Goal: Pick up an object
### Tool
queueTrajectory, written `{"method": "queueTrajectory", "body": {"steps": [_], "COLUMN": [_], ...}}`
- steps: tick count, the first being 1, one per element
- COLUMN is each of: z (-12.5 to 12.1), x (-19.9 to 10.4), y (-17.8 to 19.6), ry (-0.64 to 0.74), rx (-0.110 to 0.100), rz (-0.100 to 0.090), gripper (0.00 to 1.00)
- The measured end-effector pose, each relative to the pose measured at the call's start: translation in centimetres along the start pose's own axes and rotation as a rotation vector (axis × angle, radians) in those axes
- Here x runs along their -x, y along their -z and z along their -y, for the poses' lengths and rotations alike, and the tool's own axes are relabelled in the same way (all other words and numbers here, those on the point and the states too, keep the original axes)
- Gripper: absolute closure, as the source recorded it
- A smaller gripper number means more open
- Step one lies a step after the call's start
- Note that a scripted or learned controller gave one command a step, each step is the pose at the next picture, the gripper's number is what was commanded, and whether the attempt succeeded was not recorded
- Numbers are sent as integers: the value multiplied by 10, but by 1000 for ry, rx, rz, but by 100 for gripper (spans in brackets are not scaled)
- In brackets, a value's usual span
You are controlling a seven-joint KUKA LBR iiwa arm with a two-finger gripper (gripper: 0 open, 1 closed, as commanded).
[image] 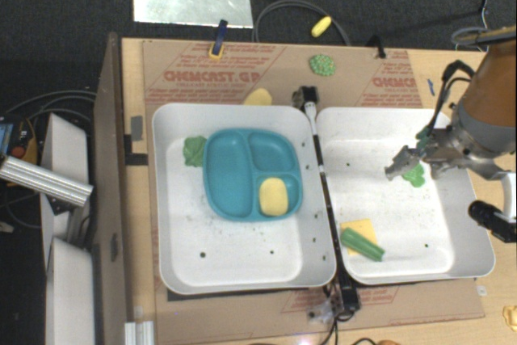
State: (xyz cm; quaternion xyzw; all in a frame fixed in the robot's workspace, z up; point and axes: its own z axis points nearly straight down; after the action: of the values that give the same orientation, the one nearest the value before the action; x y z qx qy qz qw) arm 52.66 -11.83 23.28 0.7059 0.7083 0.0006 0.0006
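Two white bins share our bench; over the right bin point(464, 254) we see the gripper point(406, 166) pinching a small green object point(416, 176) between its fingers, above the bin floor.

In the right bin you find a small green object point(416, 177) at the tips of the hand point(406, 166). Nearer its front lies a long green piece point(363, 246), slanted, resting on a flat yellow square point(361, 228).
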Motion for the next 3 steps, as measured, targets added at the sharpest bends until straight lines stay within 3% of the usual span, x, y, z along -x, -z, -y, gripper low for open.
{"method": "queueTrajectory", "body": {"steps": [1,2,3], "z": [-51,-99,-90], "x": [57,71,89], "y": [120,0,-87], "ry": [-4,0,-4], "rx": [17,-5,-5], "rz": [9,0,-1], "gripper": [0,0,0]}}
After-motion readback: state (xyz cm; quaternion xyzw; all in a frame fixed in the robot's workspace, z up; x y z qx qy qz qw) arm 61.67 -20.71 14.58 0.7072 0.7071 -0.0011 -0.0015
